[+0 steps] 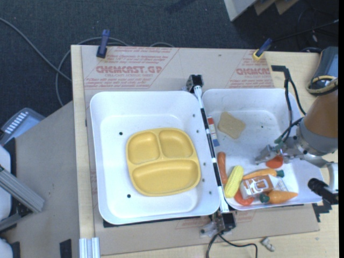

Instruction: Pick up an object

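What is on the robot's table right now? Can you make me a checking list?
Surface: wooden bench bearing two white bins, the left bin and the right bin.
Job's things: in the right bin, a tan bread slice, a corn cob, carrots, a snack packet and a red tomato.
Clutter: a yellow divided plate in the left bin.
Tool: the tool is low in the right bin, right by the tomato; I cannot tell its grip.
Cables: a black cable runs to the arm.
Surroundings: dark carpet, blue clamp.
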`<state>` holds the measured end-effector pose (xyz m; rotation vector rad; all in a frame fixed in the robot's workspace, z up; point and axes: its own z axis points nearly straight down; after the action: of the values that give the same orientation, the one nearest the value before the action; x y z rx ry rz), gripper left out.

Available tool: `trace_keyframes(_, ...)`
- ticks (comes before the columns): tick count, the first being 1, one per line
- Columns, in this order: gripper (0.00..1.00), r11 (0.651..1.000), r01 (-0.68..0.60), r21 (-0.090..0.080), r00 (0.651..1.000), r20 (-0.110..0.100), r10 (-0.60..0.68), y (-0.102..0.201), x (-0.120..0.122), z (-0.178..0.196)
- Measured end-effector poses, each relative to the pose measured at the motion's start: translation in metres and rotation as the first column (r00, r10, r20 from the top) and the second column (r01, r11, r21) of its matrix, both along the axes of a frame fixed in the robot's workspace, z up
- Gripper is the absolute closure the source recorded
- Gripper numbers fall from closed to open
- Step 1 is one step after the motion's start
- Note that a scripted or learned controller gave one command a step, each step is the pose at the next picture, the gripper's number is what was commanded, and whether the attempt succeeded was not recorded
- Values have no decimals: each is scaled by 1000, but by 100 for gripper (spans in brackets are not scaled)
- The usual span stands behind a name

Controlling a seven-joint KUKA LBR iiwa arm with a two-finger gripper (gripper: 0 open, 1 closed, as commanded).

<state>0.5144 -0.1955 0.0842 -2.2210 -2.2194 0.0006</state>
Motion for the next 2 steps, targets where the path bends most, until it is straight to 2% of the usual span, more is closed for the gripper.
trace_keyframes(1, 100, 1000, 0, -1, 1000, 4, 0, 0, 1, 11)
trace_keyframes(2, 100, 1000, -3, -1, 1000, 3, 3, 73, 104, 60)
